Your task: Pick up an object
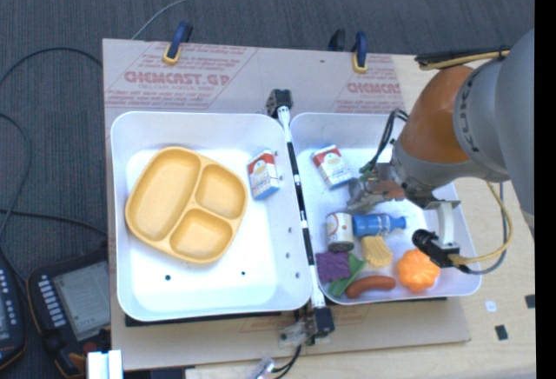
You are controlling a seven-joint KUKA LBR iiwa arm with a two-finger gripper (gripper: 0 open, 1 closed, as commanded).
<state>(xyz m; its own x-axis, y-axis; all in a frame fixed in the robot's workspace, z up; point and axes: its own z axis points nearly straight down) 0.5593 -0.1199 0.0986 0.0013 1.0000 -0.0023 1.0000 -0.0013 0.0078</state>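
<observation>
Gripper (pixel 375 195) hovers just above blue bottle (pixel 380 223), mid-bin.

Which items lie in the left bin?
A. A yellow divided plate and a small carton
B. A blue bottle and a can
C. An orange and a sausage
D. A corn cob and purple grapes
A: the yellow divided plate and a small carton sit in the left bin.

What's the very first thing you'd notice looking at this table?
Probably the big yellow divided plate, alone with a small carton in the left bin. Next, the grey and orange robot arm reaching over the right bin, its tool above a crowd of toy food like a blue bottle and an orange.
</observation>
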